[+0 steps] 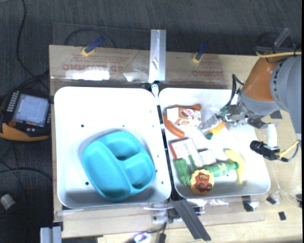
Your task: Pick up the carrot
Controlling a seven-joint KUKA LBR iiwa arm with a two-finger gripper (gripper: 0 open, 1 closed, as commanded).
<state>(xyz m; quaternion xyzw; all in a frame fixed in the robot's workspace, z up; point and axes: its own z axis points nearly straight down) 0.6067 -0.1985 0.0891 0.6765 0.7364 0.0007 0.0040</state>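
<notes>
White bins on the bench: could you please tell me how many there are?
2. The left bin holds a blue divided tray. The right bin holds the carrot, the other toy foods and the tool. No part of the bench is hidden enough to conceal another.

A robot lab: taped bench (pixel 111 65), teach pendant (pixel 25 116), floor cables (pixel 20 14).

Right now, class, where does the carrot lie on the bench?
In the camera view, the carrot lies in the right bin, toward its upper right, just beside the gripper and right of the red and white carton.
</notes>
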